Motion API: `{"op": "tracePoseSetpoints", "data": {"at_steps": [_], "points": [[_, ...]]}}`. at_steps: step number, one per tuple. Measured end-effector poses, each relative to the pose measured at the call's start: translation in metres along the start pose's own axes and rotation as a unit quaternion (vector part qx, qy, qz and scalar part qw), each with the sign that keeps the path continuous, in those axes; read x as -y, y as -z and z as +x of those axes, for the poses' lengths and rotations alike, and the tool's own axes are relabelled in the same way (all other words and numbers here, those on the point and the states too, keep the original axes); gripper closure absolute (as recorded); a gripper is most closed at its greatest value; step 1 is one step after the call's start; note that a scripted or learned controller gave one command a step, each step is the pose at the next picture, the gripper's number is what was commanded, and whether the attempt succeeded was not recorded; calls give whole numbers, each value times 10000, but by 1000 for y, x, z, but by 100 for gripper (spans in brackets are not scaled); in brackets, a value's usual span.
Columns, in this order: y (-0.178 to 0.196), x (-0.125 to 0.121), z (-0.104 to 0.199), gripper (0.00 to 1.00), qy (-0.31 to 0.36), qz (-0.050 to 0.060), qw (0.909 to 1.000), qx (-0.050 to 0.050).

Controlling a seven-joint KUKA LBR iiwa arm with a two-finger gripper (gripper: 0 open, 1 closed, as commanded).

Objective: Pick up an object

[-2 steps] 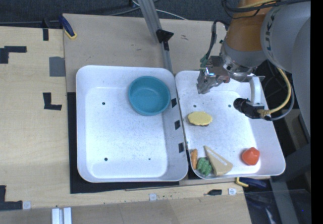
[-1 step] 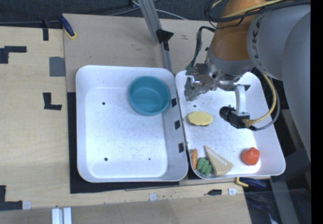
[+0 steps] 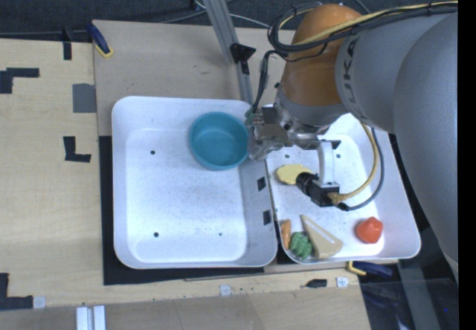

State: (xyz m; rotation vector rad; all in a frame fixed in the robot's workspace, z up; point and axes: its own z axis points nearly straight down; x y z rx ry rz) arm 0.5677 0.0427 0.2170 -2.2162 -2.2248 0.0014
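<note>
Far left: tan surface (image 3: pixel 44 195) marked with black tape pieces (image 3: pixel 73 150). Further in, the left white bin (image 3: pixel 178 209), lying on a dark mat, speckled across its floor.

In that bin's upper right corner, near the back wall: a blue bowl (image 3: pixel 217 140), upright, mouth up, with its right rim close against the dividing edge between the two bins.

Just right of the bowl, over that dividing edge: the end effector (image 3: pixel 259 139), touching or nearly touching the bowl's right rim. Cannot tell whether wide or narrow, nor whether gripping the rim, since the wrist hides it from above.

Behind, a slanted grey metal pole (image 3: pixel 216 9) running from the top edge down toward the bins' back.

In the right white bin (image 3: pixel 394 224), from left: a small orange carrot-like piece (image 3: pixel 286 232) at the front left wall, a yellow piece (image 3: pixel 291 172) further back, a green leafy lump (image 3: pixel 300 245) beside the carrot-like piece, a pale wedge (image 3: pixel 321 238) touching the green lump, and a red round piece (image 3: pixel 370 230) set apart toward the front right.

Above and to the right: the orange band (image 3: pixel 320 53) and the grey arm (image 3: pixel 401 76), covering the bin's back half.
</note>
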Motion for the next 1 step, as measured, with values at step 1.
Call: {"op": "tracePoseSetpoints", "data": {"at_steps": [1], "points": [[-5,9,55,100,6,-1,10000,-3]]}}
